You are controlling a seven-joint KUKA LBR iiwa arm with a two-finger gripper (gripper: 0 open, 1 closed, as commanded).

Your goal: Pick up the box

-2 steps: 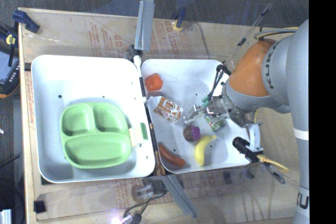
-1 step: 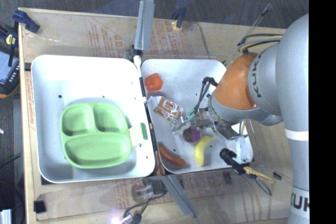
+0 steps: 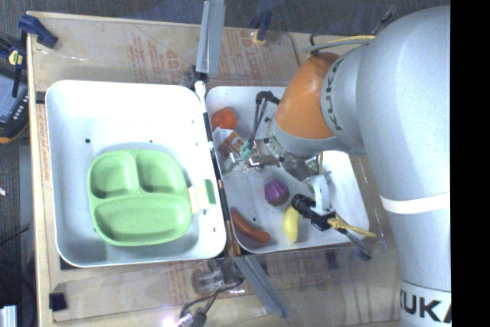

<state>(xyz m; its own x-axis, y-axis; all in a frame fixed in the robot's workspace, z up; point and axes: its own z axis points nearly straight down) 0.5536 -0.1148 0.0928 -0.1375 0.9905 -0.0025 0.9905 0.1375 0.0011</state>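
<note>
Camera view: arm (image 3: 398, 111) comes in from the right and covers the back right part of the right bin (image 3: 351, 191), orange band (image 3: 302, 107) over the bin's middle. Gripper (image 3: 243, 155) is low in the right bin near its left wall; can't tell whether it's spread or closed, too small and cluttered there. Box (image 3: 232, 142): small orange-brown and white item at the left wall of the right bin, just beside the gripper on its far side, partly hidden; contact unclear, nothing confirms a grip. Round red item (image 3: 224, 118) just behind the box, near the bin's back left corner. Purple item (image 3: 276, 191) mid-bin, yellow item (image 3: 291, 225) just in front of it, sausage (image 3: 250, 227) along the front left, near the yellow one. Left bin (image 3: 61, 165) holds a green divided plate (image 3: 138, 199), with a small pale packet (image 3: 200, 197) touching the plate's right edge. Two blue clamps (image 3: 262, 23) on the bench (image 3: 115, 34) at its back edge
</note>
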